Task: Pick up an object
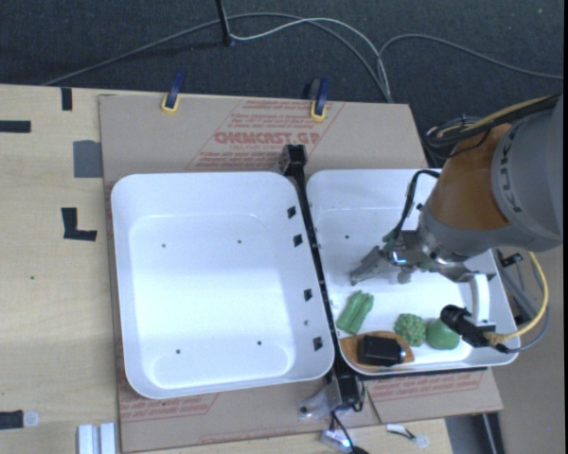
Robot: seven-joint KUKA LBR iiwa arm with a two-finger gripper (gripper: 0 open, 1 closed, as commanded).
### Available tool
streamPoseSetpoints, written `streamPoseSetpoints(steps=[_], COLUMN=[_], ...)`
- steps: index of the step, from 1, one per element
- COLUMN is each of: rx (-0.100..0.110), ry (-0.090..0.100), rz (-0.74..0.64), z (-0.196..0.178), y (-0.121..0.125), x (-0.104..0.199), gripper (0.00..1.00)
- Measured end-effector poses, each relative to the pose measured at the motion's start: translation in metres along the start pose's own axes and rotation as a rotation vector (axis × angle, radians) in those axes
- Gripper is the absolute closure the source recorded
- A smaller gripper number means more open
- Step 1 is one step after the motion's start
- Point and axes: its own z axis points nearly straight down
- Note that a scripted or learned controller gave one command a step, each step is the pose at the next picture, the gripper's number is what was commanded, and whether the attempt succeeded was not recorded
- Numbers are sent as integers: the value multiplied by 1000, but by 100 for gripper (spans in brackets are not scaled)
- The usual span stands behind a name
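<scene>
**Desk:** What stood to go wrong, reading left to right?

**Photographer:** The left bin lay bare, so nothing there. The risk sat in the right bin, where the gripper hung above the floor, fingers apparently spread and pinching nothing, though the slant made that hard to call. Below it the objects crowded the near wall. A straight descent would likely have met bare plastic, and a reach toward the cluster might have nudged one piece against another.

**Desk:** And the contents?

**Photographer:** A ribbed green piece lay nearest the divider, just under the gripper. Next came a black object resting on something orange, then a knobbly green piece, then a smooth green one, touching or nearly so.
</scene>
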Motion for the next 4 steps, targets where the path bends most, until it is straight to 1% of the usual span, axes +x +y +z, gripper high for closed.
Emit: streamPoseSetpoints(steps=[1,2,3,4], rx=[-5,-10,-10,-8], ry=[0,-2,-2,-1], rz=[0,1,1,0], z=[-13,-66,-126,-150], y=[1,-4,-3,-2], x=[0,-8,-15,-14], gripper=[100,100,100,100])
